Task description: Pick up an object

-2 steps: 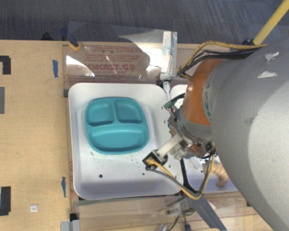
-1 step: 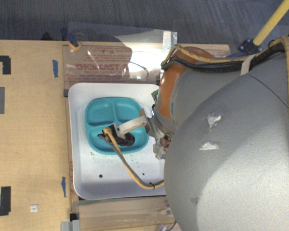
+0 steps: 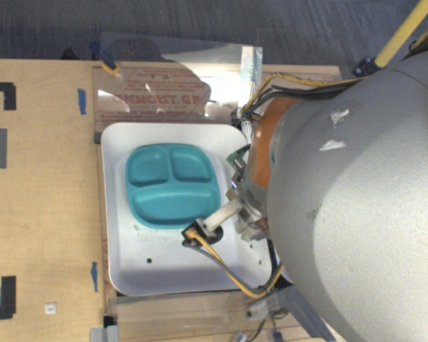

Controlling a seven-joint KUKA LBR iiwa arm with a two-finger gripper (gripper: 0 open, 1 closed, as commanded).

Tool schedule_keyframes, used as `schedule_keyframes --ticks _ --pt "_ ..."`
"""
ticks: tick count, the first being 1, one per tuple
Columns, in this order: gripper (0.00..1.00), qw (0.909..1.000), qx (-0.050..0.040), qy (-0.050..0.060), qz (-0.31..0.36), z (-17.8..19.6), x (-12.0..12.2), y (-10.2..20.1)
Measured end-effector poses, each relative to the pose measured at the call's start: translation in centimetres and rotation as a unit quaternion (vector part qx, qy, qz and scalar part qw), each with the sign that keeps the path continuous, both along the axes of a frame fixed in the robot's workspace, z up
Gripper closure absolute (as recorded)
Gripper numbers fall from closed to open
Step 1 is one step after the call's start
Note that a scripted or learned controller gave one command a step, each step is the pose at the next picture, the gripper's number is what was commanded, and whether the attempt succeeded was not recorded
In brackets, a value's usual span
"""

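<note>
Plate point(image 3: 172, 185), teal and divided, lying flat in white bin point(image 3: 121, 262) on worktop point(image 3: 43, 191), grey arm point(image 3: 357, 191) over bin's right side, claw point(image 3: 244, 218) just beside plate's right edge, its opening impossible to tell.

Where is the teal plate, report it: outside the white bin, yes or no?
No, the teal plate lies flat inside the white bin, with the bin's walls around it.

The divided plate point(image 3: 172, 185) lies in the bin point(image 3: 132, 266), toward its far side, left of the arm point(image 3: 357, 191)
</note>
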State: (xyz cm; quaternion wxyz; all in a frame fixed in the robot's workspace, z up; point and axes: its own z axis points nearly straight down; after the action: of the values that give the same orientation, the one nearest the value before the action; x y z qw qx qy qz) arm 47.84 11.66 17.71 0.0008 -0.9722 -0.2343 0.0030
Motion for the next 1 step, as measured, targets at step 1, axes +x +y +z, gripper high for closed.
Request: schedule_keyframes --ticks 1 --pt "1.0 0.9908 -0.0003 -0.003 -0.135 2.99 0.11 -0.8"
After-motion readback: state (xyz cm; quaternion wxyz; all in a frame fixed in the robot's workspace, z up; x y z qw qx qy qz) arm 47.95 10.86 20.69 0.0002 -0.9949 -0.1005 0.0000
